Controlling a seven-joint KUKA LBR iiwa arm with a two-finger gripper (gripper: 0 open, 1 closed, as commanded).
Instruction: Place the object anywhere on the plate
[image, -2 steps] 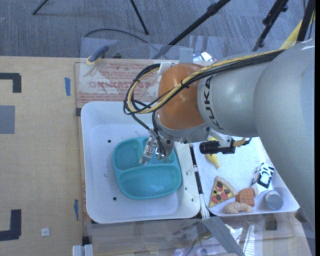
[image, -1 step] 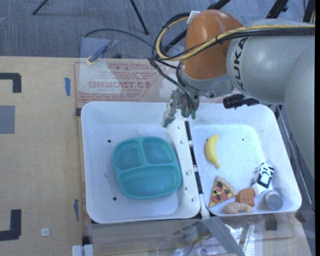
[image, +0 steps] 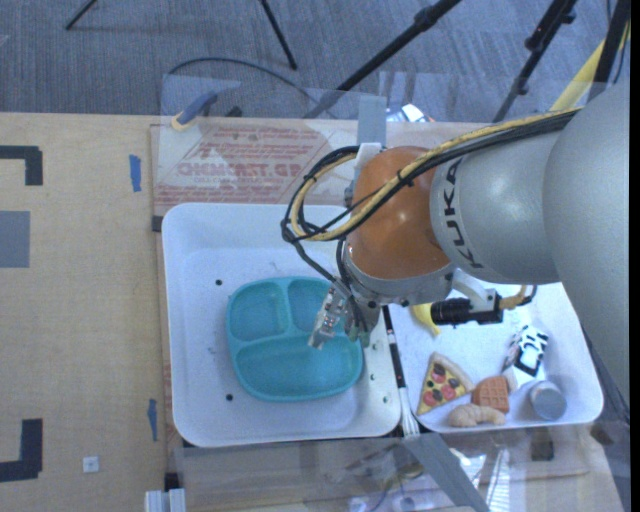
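A teal divided plate (image: 290, 345) lies in the left white bin (image: 195, 300). My gripper (image: 330, 322) hangs over the plate's right rim, at the edge of its upper right compartment. The big orange wrist band (image: 400, 215) sits above it and hides the gripper's upper part. I see nothing lying in the plate's visible compartments. Whether anything is between the gripper's tips is too small to tell.
The right bin (image: 585, 385) holds a toy pizza slice (image: 442, 382), a brown bread piece (image: 492, 392), a pale pastry (image: 468, 416), a grey cylinder (image: 547, 400), a black and white object (image: 527, 348) and a yellow piece (image: 425, 316) partly under the arm. The bins' shared wall (image: 395, 370) runs beside the plate.
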